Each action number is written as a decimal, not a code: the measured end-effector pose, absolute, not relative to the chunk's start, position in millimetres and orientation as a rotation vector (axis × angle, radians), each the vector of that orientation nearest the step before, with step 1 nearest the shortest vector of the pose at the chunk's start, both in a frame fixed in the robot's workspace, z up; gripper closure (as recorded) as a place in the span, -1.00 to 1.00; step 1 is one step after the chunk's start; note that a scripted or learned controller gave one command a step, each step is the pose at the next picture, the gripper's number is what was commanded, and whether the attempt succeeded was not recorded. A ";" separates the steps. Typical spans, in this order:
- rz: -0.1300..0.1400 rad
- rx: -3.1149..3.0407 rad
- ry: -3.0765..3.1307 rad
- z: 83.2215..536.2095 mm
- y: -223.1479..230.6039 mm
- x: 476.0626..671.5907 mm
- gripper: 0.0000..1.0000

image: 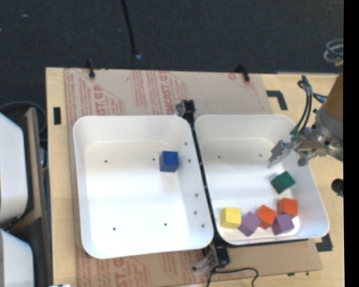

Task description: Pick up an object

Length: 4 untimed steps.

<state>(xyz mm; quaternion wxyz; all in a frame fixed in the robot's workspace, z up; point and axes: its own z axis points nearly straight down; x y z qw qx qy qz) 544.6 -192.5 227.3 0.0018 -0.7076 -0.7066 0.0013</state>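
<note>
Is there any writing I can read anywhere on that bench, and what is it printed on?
Red printed lettering on the brown cardboard sheet under the two white plastic bins: repeated along its left and top edges, too blurred to read.
Coloured blocks, such as the blue cube: no markings visible.

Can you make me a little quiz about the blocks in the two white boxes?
1. True or false: the blue block sits alone in the left bin.
2. Which block lies nearest the gripper? A) yellow block B) green block C) blue block
3. Fill in: along the near edge of the right bin lie one yellow block, two orange blocks and two ____ blocks.

Key: 1 true. 2 B, the green block lies just below the gripper in the picture. 3 purple.
</note>
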 end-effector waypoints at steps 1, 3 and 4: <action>-0.001 -2.223 -2.221 229.9 -192.5 545.8 -1.00; -0.006 -2.227 -2.226 123.0 -194.9 548.2 -1.00; -0.005 -2.228 -2.225 118.7 -195.4 548.2 -1.00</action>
